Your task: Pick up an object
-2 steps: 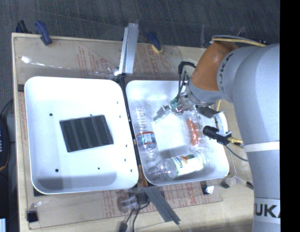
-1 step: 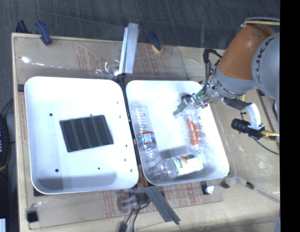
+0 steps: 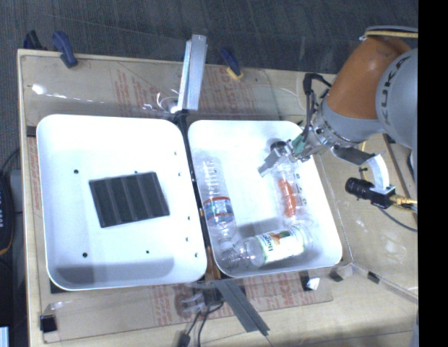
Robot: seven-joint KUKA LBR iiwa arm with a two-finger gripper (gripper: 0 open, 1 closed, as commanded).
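The clear plastic bottle with an orange label lies lengthwise near the right wall of the right shallow white bin, its upper end just below the arm's two-finger gripper. The gripper sits low over the upper right part of that bin, and I cannot tell its state, nor whether it touches the bottle. The grey arm with its orange band reaches in from the right. Left of the orange-labelled bottle, a clear plastic water bottle with a blue label lies along the bin's left wall. Along the near wall lies a clear bottle with a white and green label, tilted slightly. In the left shallow white bin a dark ribbed rectangular tray rests flat near the middle
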